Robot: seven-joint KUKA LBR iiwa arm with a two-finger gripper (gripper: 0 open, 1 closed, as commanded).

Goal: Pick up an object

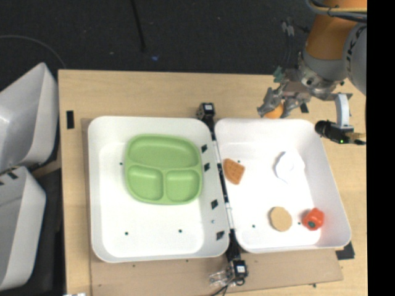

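Tan round flat disc (280,218) low in right white bin (256,143), beside small red-orange rounded piece (313,219). Orange-brown wedge (233,171) and white lump (288,165) further back. All judged light, rigid, probably smooth. Disc thin: take across edges. Wedge: across flat sides. Hand (285,100) over bin's far rim, small orange bit (276,110) at it. Open, closed or gripping: cannot tell.

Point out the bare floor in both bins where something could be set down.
Left bin: a wide bare strip below the green tray. Right bin: bare middle between the orange-brown piece, white object and tan disc. Its lower right is crowded: the disc and red object.
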